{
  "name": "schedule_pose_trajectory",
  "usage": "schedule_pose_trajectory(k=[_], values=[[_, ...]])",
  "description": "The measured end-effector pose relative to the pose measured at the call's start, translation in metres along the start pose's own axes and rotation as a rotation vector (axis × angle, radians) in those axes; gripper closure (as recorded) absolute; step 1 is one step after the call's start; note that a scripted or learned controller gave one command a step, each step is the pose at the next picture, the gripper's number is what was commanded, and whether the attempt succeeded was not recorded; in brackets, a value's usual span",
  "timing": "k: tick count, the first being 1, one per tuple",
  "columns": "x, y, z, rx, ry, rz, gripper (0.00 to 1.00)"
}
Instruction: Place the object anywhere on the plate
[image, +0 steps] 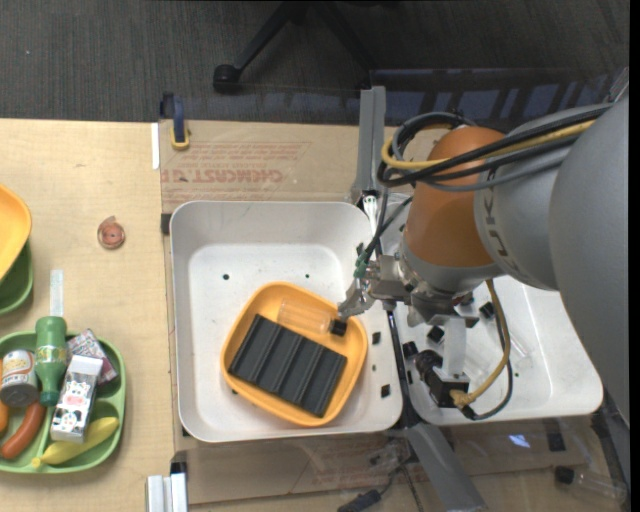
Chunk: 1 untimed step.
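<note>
One green tray (100, 425), toy food (50, 365).

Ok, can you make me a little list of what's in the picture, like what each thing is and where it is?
plate: orange plate, in the left white bin
on the plate: black ridged slab, lying flat
arm: grey with an orange band, reaching in from the right
gripper: gripper low over the plate's right corner
right bin: right white bin, partly covered by the arm
outside the bins: green tray of toy food, at lower left
</note>
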<state>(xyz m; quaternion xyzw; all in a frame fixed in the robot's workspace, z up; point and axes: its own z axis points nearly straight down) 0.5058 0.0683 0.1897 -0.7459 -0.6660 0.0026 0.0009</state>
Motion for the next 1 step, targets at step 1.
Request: schedule_pose_trajectory(k=[1], values=[[-0.0402,0.0261,-0.0003,-0.001,0.0,-0.018,0.0]])
